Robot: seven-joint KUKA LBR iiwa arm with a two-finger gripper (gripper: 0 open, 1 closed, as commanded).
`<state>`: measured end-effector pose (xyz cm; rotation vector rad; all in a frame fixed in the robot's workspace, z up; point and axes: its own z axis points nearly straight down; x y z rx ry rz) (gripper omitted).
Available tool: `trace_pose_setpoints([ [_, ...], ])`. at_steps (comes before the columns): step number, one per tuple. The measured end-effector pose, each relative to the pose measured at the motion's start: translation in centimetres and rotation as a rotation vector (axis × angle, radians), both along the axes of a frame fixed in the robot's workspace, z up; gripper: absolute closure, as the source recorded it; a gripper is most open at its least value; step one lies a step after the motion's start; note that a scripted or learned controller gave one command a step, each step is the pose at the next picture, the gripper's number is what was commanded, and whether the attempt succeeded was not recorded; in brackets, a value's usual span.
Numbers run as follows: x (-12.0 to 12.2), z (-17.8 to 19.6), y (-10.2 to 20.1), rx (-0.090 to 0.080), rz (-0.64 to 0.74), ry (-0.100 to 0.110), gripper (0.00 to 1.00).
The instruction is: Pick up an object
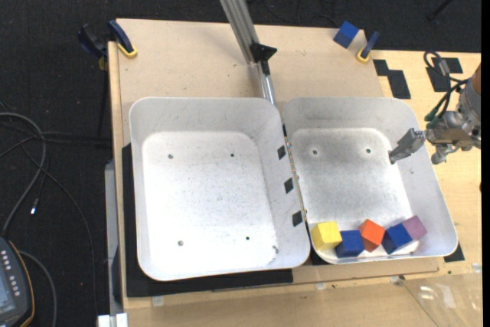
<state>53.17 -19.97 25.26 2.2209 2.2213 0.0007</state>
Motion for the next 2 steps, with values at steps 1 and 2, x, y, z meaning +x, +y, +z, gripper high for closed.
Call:
trace_pose_setpoints([
  [1,-0.64,2.59,3.89,0.0,0.007,-0.003,0.0],
  [2,-0.58,3.45,3.72,-0.001,0.007,-0.003,1.0],
])
